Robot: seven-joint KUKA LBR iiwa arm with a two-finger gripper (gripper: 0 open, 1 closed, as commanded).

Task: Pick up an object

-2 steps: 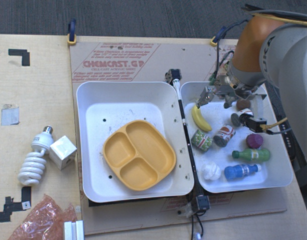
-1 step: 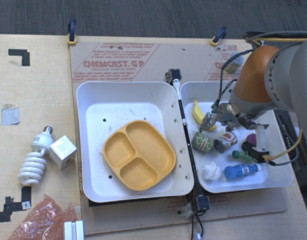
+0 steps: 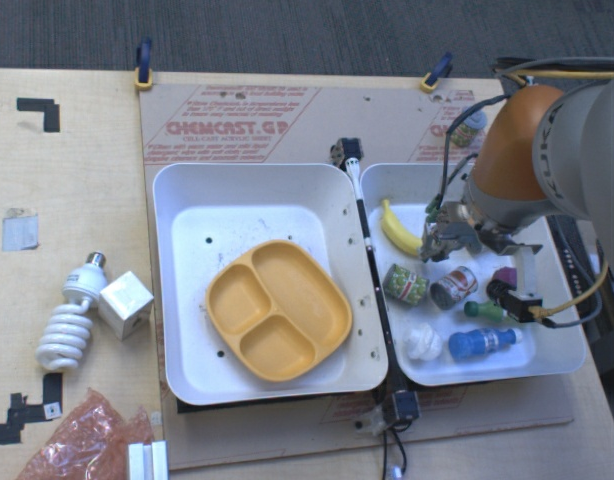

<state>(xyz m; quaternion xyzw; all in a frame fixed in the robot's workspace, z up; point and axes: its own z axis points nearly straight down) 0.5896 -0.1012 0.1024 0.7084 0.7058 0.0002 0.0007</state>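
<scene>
Two white bins are sitting side by side on my bench, and I am watching the arm [image 3: 557, 148] reaching in from the right over the right bin [image 3: 557, 363]. Its gripper [image 3: 439, 240] is hanging low in that bin's upper left part, just beside the banana [image 3: 398, 228], which is lying along the left wall. I cannot tell whether the gripper is open or closed from this angle, and I am seeing nothing held in it.

Below the gripper a green can [image 3: 406, 284] is lying on its side, and a silver can [image 3: 454, 288] is lying just right of it, the two close together. Toward the front of the bin a crumpled white object [image 3: 423, 343] is resting beside a blue bottle [image 3: 482, 344] that is lying flat. A green marker-like piece [image 3: 484, 311] and a dark purple item [image 3: 504, 278] are lying near the right wall, partly under the arm's cables.

The left bin [image 3: 187, 203] is holding a yellow divided plate [image 3: 277, 310], tilted slightly, with three compartments.

Out on the bench to the left, a spiral light bulb [image 3: 69, 318] is lying touching a small white cube [image 3: 125, 302], and a red mesh bag [image 3: 87, 440] is showing at the bottom edge.
</scene>
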